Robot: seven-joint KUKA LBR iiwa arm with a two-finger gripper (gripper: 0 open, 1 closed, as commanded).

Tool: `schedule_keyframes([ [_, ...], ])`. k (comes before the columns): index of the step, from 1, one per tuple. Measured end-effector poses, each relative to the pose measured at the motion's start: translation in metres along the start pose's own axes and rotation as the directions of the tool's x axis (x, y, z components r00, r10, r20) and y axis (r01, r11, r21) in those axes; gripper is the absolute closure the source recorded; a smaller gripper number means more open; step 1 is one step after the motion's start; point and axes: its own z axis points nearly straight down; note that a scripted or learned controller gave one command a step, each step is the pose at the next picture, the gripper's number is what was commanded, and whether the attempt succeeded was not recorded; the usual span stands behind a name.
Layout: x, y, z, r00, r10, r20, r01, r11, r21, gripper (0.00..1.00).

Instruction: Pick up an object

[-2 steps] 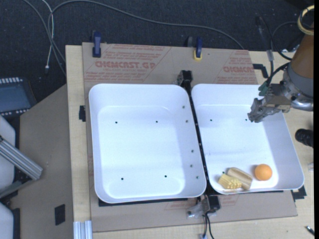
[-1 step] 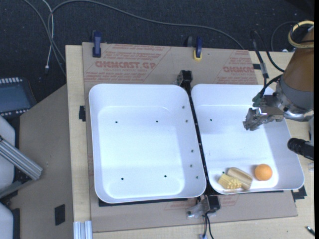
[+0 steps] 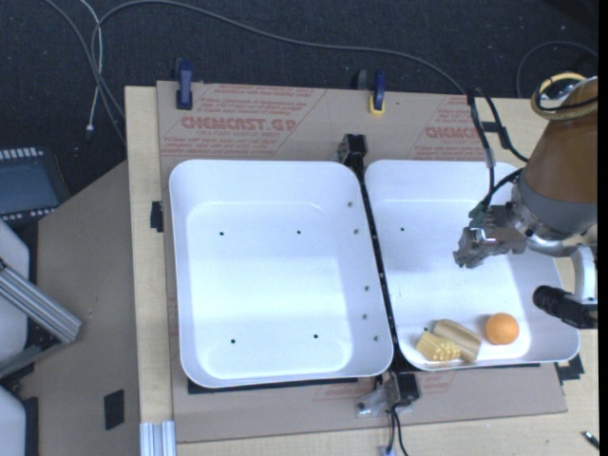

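Two objects lie near the front edge of the right bin (image 3: 418, 198): an orange ball (image 3: 502, 329) and, to its left, a tan and yellow corn-like piece (image 3: 446, 341). My gripper (image 3: 472, 254) hangs over the middle of that bin, up and back from both objects and apart from them. I see nothing between its fingers.
The left bin (image 3: 190, 255) sits beside the right one, with a black divider strip (image 3: 372, 255) between them. Both rest on a cardboard-covered bench (image 3: 256, 122) held by blue clamps (image 3: 183, 82). Cables run along the arm at the right.
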Motion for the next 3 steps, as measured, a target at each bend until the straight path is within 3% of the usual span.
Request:
schedule_keyframes([
  [1, -0.003, -0.004, 0.043, 1.000, 0.000, 0.000, 0.000, 1.000, 0.000, 0.00],
  [2, -0.003, -0.003, 0.030, 1.000, 0.000, 0.001, 0.000, 1.000, -0.005, 1.00],
  [3, 0.005, 0.000, -0.016, 1.000, -0.001, 0.001, 0.001, 1.000, -0.008, 1.00],
])
